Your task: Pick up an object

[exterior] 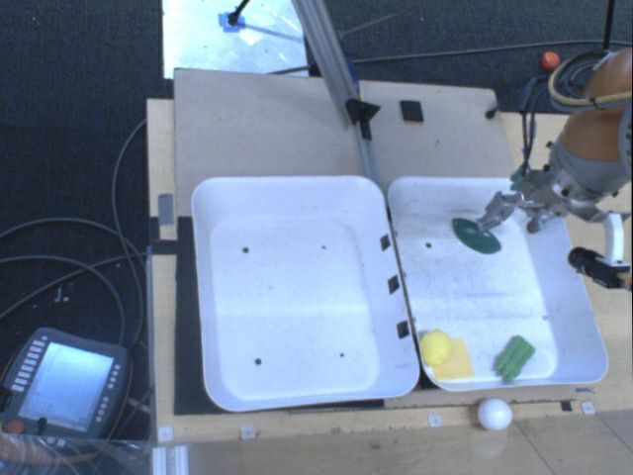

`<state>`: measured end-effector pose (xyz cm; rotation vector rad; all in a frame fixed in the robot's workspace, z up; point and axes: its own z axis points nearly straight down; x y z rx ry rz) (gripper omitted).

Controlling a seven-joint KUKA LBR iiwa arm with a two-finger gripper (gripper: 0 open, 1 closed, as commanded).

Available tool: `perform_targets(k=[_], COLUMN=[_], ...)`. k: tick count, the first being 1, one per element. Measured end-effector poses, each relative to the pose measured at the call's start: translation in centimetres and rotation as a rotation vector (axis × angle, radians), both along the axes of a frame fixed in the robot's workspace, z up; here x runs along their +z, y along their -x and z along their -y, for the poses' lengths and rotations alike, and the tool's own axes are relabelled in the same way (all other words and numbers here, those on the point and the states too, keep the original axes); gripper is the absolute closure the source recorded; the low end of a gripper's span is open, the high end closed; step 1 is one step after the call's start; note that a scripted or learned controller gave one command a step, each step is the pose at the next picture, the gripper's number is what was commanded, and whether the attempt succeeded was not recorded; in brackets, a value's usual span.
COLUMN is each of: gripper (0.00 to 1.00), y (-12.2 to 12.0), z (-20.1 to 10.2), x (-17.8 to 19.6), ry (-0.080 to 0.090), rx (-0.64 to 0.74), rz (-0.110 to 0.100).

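My gripper (514, 218) hangs over the upper right part of the right bin (564, 295), below the orange band on the arm. Its two fingers stand apart, so it is open. A dark green disc-shaped object (477, 236) lies on the bin floor at the tip of the left finger (497, 211), touching it or just under it, not between the two fingers. In the bin's near corner, a yellow ball (435, 344) rests against a flat yellow piece (457, 364). A green ridged object (513, 356) lies just to their right.
The left bin (213, 265) adjoins the right one along a shared wall with black clips (394, 285). A white ball (495, 414) lies on the bench outside the right bin's front edge. A metal pole (331, 52) slants over the back. A teach pendant (59, 379) sits at the lower left.
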<state>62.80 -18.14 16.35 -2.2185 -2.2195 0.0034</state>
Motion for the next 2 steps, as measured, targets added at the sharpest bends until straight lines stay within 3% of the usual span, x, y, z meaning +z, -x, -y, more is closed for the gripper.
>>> perform_targets(k=[1,2], gripper=[0.00,1.00], y=[-0.2,-0.3], z=[-0.5,-0.5], x=[-4.3,-3.0], ry=[0.000,0.002], rx=[0.001,0.001], rz=[0.001,0.007])
